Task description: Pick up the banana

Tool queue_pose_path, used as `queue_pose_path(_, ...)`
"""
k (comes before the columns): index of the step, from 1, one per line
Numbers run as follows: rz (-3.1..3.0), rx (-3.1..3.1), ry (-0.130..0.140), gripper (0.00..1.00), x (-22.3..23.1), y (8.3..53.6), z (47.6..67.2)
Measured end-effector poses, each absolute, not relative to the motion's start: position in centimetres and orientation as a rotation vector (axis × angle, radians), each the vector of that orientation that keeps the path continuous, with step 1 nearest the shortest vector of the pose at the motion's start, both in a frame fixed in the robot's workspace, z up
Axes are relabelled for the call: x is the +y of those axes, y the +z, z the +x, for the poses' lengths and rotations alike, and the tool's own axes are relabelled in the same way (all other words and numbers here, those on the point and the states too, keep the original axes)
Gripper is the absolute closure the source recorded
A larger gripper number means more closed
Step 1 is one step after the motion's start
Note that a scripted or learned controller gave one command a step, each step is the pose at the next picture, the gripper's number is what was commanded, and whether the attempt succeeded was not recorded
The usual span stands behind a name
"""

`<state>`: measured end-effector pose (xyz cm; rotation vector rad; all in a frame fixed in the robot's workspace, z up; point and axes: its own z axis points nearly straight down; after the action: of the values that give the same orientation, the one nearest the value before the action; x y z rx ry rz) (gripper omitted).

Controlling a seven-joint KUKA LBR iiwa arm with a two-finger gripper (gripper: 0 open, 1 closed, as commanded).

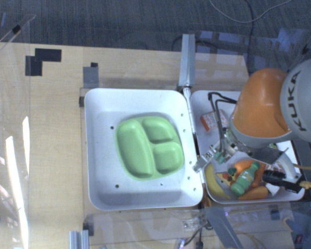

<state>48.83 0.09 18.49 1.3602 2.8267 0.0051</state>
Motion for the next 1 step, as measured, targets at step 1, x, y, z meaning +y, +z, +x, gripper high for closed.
queue_pose_path(1,1.229,2.884,0.003,0.00,-6.42,20.06,48.83)
